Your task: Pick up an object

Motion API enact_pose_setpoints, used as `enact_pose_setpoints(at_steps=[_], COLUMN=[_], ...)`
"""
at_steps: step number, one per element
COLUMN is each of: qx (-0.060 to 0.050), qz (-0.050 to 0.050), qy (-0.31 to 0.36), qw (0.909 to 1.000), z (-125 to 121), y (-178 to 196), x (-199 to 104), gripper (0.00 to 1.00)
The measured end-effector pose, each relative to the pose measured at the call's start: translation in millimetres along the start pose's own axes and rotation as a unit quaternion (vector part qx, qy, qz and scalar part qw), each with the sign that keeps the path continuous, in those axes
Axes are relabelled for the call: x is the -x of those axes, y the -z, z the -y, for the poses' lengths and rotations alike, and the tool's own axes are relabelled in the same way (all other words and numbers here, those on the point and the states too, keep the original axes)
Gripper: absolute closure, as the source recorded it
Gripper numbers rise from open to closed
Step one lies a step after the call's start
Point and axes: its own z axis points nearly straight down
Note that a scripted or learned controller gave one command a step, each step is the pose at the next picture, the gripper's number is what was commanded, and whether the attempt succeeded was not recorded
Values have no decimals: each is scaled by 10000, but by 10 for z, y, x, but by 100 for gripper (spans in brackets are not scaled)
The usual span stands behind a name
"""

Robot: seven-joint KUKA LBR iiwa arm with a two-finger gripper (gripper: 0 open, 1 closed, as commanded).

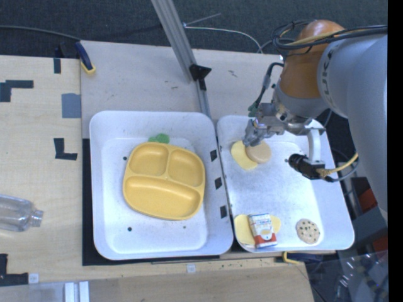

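Item: claw (257, 138) low over the right bin (283, 187), above a tan round piece (260, 152) and a pale yellow disc (242, 156).

Detail: whether the claw is spread or closed cannot be told from this slant, and nothing is visibly held. The tan piece lies directly beneath it, overlapping the yellow disc just to its left. Both look like light, stiff plastic toy food, smooth and likely slippery; a hold across the tan piece's edges seems best. Farther toward the bin's near edge: a small carton (263, 229) on a yellow plate (243, 226), a cookie (308, 231) beside. Left bin (107, 187): yellow divided tray (165, 180), green scrap (159, 138) behind it.
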Motion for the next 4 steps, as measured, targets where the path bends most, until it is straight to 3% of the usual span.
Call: enact_pose_setpoints(at_steps=[1,2,3,4], qx=[33,-31,-6,7], qz=[17,7,17,3], qy=[-19,-13,-23,5], qw=[10000,10000,10000,10000], z=[-90,10,-46,-475], y=[650,74,40,-31], x=[415,290,543,336], gripper=[100,100,100,100])
